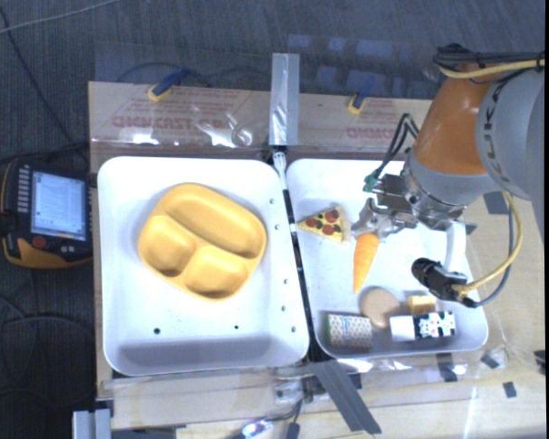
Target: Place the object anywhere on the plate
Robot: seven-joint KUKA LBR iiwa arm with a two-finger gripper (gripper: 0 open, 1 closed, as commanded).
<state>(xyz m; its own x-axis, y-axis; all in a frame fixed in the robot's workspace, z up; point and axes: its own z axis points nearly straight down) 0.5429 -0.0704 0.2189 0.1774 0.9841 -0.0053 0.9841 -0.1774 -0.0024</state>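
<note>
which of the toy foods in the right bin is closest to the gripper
The orange carrot: its wide top sits right at the gripper. The pizza slice lies further left, the round tan piece nearer the bin's front.

Bright, even overhead light fills the scene. The two white bins (201, 355) look nearly washed out, with little surface detail. Far left of the gripper (377, 216), glare streaks the clear plastic sheet (192, 122) behind the bins. Shadows are soft and short, hugging objects below the gripper. The picture is slightly soft overall, and the dark carpet (37, 62) shows grainy texture.
</note>
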